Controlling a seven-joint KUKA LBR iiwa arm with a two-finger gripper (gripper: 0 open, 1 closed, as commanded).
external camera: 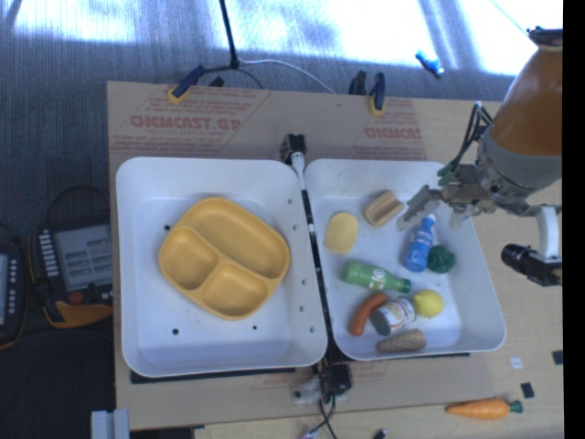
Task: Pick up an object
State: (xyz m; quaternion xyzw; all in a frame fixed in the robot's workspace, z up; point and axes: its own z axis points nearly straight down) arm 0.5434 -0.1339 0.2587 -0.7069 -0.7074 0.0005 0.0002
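The gripper is seen above the right bin, near its far right part, with its two fingers spread apart and nothing between them. Just below the fingertips, close to touching, a blue bottle is found, lying at a slight tilt with its cap toward the gripper. It is judged the likeliest thing to be picked up. Being a small plastic bottle, it is expected to be light and fairly stiff but smooth and rounded, so it could slip or roll out of a narrow pinch; a hold across the middle of its body, with the fingers set square to its long axis, is thought safest.

Right beside the bottle, on the side nearer the arm, a green round object is pressed close and may be nudged as the fingers come down. To the gripper's left, a bread roll lies near, and further left a pale yellow piece. Further toward the camera, a green bottle, a lemon, a small can, a sausage and a potato are clustered. Well apart to the left, a yellow divided plate is held in the left bin.
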